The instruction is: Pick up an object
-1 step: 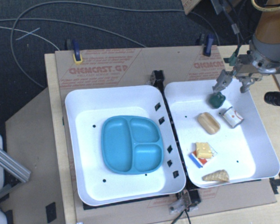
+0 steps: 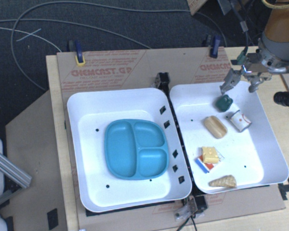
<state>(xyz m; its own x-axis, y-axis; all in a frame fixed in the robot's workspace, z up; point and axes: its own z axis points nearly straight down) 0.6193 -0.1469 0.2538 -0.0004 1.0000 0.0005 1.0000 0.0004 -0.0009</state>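
Pincer [image 2: 242,81] fingers are standing apart and gripping nothing, hanging over the far edge of the right-hand shallow white plastic bin [image 2: 266,143]. Just nearer the camera than the pincer, a small dark-green rounded object [image 2: 224,102] is lying on the bin floor; it is looking like the closest candidate, though its exact shape is hard to make out.

Doing this step well is probably meaning bringing the open fingers squarely above the green object, lining them up so they are straddling it, and lowering straight down so neither finger is nudging it aside. Beyond it from the pincer, a tan oval bread-like roll [image 2: 215,126] and a small white-and-red box [image 2: 239,121] are sitting close by, so a clean vertical approach is mattering. Farther still from the pincer, a yellow block on a red-and-blue card [image 2: 209,158] and a beige wedge [image 2: 223,182] are lying near the bin's front rim.

Across the divider from the pincer, the left white bin [image 2: 80,122] is holding a blue three-compartment plastic tray [image 2: 135,148]. Both bins are resting on a brown board-topped bench [image 2: 130,66], with grey cables [image 2: 33,31] trailing over dark carpet beyond.
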